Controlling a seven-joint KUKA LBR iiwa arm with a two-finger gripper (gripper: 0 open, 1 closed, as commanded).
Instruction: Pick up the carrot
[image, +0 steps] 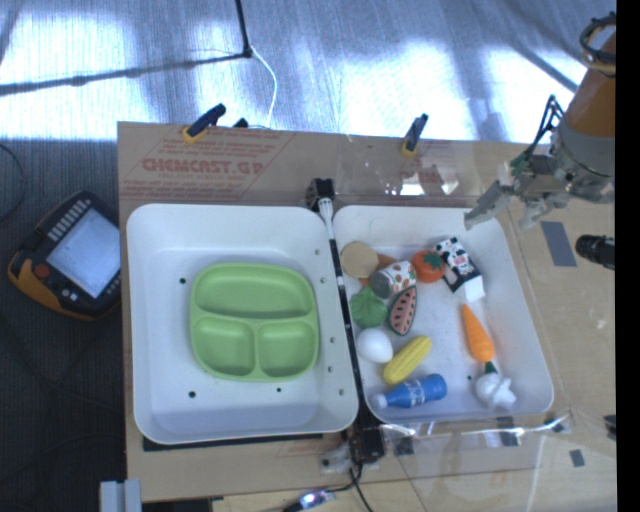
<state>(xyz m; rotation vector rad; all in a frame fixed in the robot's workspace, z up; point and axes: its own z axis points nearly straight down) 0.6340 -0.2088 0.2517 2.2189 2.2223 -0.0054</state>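
The carrot (478, 334) is orange and lies lengthwise near the right wall of the right bin (530, 330), its tip pointing down toward a white garlic-like piece (493, 387). My gripper (520, 200) hangs above the bin's far right corner, well up and to the right of the carrot. Its fingers (484, 210) are spread apart with nothing between them.
The right bin also holds a cow-patterned carton (459, 264), a tomato (429, 265), a can (397, 277), a watermelon slice (403, 310), corn (407, 358), an egg (375, 346) and a blue bottle (414, 391). The left bin (160, 400) holds a green divided plate (255, 320).
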